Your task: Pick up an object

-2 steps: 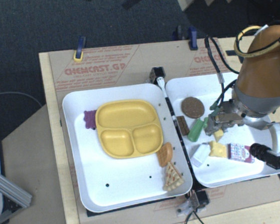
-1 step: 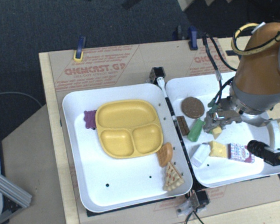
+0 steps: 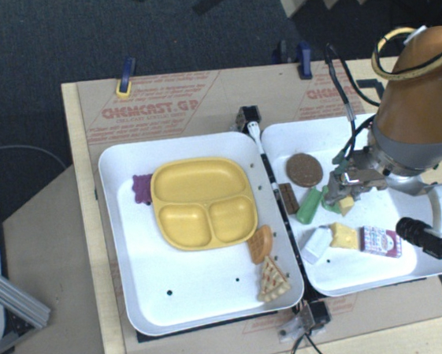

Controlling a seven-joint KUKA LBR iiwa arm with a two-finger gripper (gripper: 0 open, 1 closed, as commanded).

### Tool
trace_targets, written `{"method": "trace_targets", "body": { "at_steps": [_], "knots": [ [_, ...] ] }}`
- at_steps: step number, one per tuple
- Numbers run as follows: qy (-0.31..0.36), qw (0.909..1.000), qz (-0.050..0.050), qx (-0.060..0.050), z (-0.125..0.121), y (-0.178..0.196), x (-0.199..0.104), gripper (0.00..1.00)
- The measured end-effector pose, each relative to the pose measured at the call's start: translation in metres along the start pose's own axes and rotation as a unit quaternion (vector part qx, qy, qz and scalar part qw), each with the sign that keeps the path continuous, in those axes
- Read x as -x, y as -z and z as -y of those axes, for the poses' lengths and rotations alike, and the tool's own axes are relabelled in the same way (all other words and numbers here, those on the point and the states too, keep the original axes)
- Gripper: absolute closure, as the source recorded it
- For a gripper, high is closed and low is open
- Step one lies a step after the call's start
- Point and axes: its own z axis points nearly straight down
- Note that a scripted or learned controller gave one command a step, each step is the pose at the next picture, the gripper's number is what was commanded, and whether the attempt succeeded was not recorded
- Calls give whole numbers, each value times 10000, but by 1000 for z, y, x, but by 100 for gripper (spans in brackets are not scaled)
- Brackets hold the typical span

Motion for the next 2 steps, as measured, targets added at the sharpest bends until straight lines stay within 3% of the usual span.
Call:
{"method": "trace_targets", "body": {
  "at_steps": [2],
  "knots": [
    [-9, 10000, -2, -31, -10, -13, 4, 100]
  ]
}}
